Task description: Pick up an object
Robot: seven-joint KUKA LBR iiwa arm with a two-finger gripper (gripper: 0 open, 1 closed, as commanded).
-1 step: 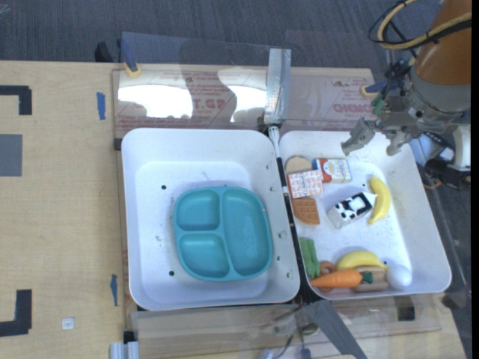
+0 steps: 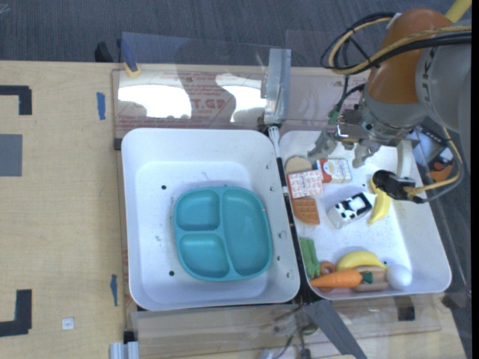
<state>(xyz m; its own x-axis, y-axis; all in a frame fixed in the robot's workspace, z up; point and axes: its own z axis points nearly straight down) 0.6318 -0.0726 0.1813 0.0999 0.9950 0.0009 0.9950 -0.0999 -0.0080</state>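
The right bin holds several toy foods. My gripper hangs over the bin's far left part, with its fingers spread open and nothing between them. Just in front of it lies a small white carton. A red and white box and a tan bread piece lie to its left. A black and white cow-patterned item and a small banana sit mid-bin. The grey arm with its orange band reaches in from the upper right.
The left bin holds a teal divided plate. Along the right bin's near edge lie a carrot, a yellow fruit, a white egg and a green item. An orange waffle piece lies by the divider.
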